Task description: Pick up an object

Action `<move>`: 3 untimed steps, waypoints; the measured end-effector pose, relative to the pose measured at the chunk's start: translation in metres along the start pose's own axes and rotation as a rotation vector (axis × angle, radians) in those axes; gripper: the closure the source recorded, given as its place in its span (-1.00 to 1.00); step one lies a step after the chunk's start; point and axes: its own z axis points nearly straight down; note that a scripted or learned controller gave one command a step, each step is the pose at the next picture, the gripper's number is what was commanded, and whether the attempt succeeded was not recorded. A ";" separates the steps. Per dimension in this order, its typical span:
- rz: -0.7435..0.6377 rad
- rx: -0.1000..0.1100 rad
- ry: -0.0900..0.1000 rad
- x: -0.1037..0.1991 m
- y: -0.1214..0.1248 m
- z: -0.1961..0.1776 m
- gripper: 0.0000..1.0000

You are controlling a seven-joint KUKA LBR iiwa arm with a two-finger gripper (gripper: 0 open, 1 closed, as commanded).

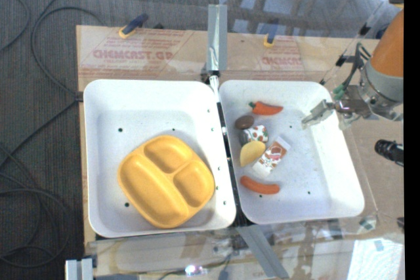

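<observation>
The jaws are seen slightly parted with nothing held between them, and the gripper [319,113] is positioned over the upper right part of the right bin [341,174]. The candidate objects are clustered toward the left side of that bin: an orange carrot [266,108], a brown oval piece [245,122], a yellow chip-shaped piece [252,153], a white packet [271,157] and a red sausage [260,185]. A yellow divided tray [167,180] is located in the left bin [105,115].

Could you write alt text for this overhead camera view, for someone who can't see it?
A robot gripper hovers over the right bin, which holds small toy foods including a carrot and a sausage. The left bin holds a yellow divided plate.
</observation>
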 end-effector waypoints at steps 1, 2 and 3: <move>0.044 -0.001 0.001 0.049 0.000 0.125 -1.00; 0.111 -0.022 -0.007 0.080 -0.021 0.144 -1.00; 0.073 -0.026 -0.006 0.077 -0.051 0.144 -1.00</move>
